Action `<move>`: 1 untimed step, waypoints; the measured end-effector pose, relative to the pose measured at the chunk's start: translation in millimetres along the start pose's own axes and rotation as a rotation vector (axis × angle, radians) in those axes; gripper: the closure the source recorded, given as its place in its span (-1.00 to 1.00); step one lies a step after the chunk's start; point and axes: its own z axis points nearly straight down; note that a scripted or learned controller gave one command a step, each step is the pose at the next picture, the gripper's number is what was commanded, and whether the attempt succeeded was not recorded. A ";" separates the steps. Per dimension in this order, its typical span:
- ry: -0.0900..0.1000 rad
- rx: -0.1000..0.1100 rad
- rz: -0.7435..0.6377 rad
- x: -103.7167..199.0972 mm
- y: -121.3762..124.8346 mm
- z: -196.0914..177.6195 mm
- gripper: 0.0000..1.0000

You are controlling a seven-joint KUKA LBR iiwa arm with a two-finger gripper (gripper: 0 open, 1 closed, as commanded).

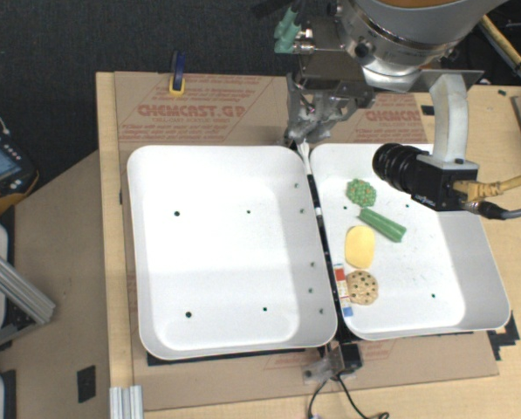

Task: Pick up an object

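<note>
The right bin (452,286) holds a green broccoli-like piece (360,191), a green stick (382,223), a yellow oval piece (359,246) and a speckled cookie (360,287), all near its left wall. My gripper (308,131) hangs at the far edge of the bench, above the top of the seam between the two bins. It is well behind the objects and nothing shows between its fingers.
The left bin (216,251) lies beside the right one. A black cylindrical camera (413,175) on a white bracket juts over the right bin's far side. A small red and blue card (342,286) lies by the cookie. A blue-yellow clamp (178,75) sits at the far left.
</note>
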 end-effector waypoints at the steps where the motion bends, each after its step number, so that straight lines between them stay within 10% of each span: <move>1: -0.001 0.003 0.001 49.9 0.3 2.3 1.00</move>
